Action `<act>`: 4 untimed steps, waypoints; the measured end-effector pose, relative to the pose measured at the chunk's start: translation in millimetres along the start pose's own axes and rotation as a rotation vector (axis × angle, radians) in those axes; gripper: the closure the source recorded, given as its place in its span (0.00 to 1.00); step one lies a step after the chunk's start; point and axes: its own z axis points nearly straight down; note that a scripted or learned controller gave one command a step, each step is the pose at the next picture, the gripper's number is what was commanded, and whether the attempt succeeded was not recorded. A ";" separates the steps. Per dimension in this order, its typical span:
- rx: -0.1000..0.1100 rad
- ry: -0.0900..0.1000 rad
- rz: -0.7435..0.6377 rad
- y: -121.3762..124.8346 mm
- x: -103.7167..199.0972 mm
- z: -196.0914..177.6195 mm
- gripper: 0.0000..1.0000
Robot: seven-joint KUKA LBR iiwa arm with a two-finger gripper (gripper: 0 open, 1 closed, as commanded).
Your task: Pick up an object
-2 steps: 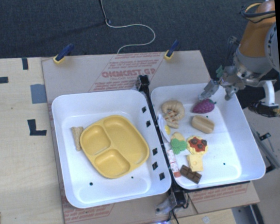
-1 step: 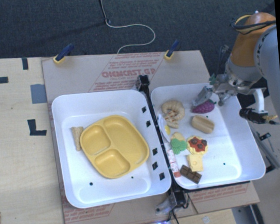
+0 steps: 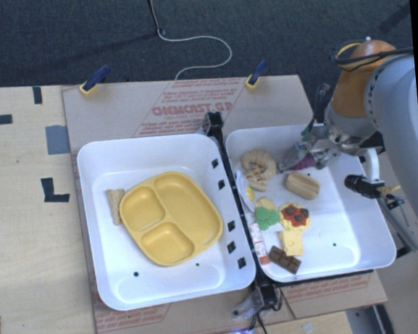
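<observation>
The right bin holds several toy foods: a tan pretzel-like pastry, a brown bread roll, a green leafy piece, a pizza slice, a yellow cheese wedge, a chocolate bar and a red-and-white stick. My gripper reaches in low over the upper part of this bin. It sits just above the bread roll and to the right of the pastry. A small purple patch shows at its tip; what it is cannot be made out.
The left bin holds a yellow divided plate and a small tan cracker. A black divider with clips runs between the bins. The grey arm with its orange band crosses the right bin's far right corner.
</observation>
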 end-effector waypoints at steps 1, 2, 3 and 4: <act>0.005 0.000 -0.001 -0.4 -0.4 -12.8 1.00; -0.008 0.000 0.003 0.4 -4.7 -75.6 1.00; -0.008 0.000 0.002 5.3 -9.3 -121.0 1.00; -0.006 0.001 0.002 6.1 -8.5 -145.4 1.00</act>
